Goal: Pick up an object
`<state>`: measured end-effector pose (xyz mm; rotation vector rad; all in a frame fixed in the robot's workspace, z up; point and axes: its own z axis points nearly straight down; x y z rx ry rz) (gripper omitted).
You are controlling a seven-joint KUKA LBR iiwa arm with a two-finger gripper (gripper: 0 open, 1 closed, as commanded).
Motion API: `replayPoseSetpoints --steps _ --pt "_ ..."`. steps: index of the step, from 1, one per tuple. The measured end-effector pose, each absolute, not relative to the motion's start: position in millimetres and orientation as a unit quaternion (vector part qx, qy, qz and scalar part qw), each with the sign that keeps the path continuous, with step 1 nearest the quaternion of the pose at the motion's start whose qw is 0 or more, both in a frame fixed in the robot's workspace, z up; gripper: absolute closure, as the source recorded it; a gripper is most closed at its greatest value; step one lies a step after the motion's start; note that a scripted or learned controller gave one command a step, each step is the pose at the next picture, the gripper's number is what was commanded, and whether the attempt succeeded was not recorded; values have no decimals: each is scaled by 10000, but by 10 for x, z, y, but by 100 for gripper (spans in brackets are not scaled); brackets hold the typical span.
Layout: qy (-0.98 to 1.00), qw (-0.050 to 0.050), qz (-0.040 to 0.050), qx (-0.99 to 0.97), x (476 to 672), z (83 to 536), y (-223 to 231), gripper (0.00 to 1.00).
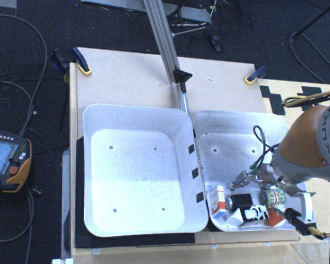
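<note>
Small packs, a green can (273, 197) and a red bit lie in the right bin (230, 143); gripper (250, 178) above, finger state unclear.

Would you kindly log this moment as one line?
arm: over right bin | hand: low, above items | items: bin's near corner | left bin: beside

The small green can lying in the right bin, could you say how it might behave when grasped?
The small green can seems to lie on its side, so a nudge may roll it. Its rounded wall could slip between fingers. Neighbours crowd it, like the black block.
</note>
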<state>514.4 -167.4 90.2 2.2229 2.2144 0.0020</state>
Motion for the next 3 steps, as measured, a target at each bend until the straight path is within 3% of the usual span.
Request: replayPoseSetpoints --steps 1,2,3 --pt "7070 28 15 7072 5158 1012 -1652 100" --pt "7084 32 27 7058 5879 2140 -1395 100" --pt "7090 12 15 7052 6590 2651 -770 100"
